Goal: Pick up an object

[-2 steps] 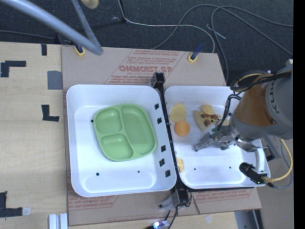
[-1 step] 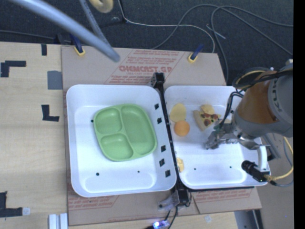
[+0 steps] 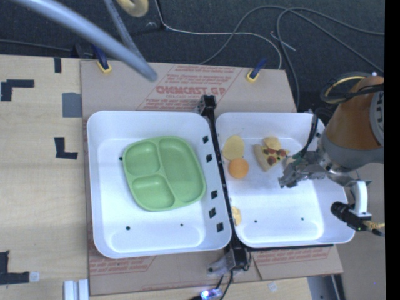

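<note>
gripper low in right white bin, fingers' state can't tell | nearest obj: pizza-slice toy just beside | risk: closing beside it, nudging slice away

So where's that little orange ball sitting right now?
The orange ball lies in the right bin, near its left wall, just below a pale yellow round piece and left of the pizza slice.
</note>
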You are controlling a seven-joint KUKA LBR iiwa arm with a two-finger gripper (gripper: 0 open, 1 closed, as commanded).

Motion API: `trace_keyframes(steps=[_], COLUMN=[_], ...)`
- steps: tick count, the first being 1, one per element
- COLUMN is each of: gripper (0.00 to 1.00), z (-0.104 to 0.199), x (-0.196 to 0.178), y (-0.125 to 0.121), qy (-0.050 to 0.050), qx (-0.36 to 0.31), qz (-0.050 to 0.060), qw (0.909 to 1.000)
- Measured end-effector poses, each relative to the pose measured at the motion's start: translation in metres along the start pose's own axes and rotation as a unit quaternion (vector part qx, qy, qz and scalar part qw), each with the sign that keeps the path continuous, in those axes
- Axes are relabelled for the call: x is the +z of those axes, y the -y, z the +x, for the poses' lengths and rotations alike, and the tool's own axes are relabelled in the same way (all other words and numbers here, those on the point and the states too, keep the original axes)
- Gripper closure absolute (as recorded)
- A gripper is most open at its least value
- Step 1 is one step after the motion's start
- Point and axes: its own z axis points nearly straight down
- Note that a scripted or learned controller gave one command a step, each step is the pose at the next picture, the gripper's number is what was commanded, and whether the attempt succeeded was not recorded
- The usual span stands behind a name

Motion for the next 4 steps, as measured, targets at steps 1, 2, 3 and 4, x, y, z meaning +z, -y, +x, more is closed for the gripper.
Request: trace_keyframes(steps=[1,2,3,4], gripper=[1.0,1.0,1.0,1.0], z=[0.01,0.009,0.057,0.107], x=[-0.049,-0.112,-0.096,-0.08], y=[0.0,0.001,0.009,0.005], qy=[0.0,0.001,-0.001,-0.001], qx=[-0.001,0.0,-0.002,-0.002], qz=[0.0,-0.001,0.003,0.003], qw=[1.0,1.0,1.0,1.0])
